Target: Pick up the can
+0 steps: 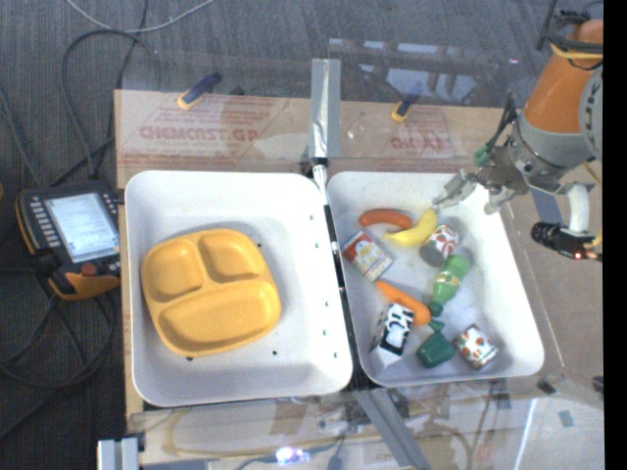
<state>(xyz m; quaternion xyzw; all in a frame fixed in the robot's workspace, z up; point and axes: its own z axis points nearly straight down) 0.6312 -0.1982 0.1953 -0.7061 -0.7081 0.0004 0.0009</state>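
Note:
Two cans lie in the right bin (pixel 524 292). One can (pixel 440 244), grey with a red label, rests near the bin's back right, touching a banana (pixel 416 228). The other can (pixel 476 346), red and white, sits at the front right corner. My gripper (pixel 471 195) hovers over the bin's back right edge, up and to the right of the grey can. Its fingers are spread open with nothing between them.
The right bin also holds a sausage (pixel 384 217), a small carton (pixel 367 257), a green bottle (pixel 449 279), a carrot (pixel 402 302), a black-and-white carton (pixel 395 329) and a dark green item (pixel 434 349). A yellow divided plate (pixel 210 289) sits in the left bin (pixel 157 189).

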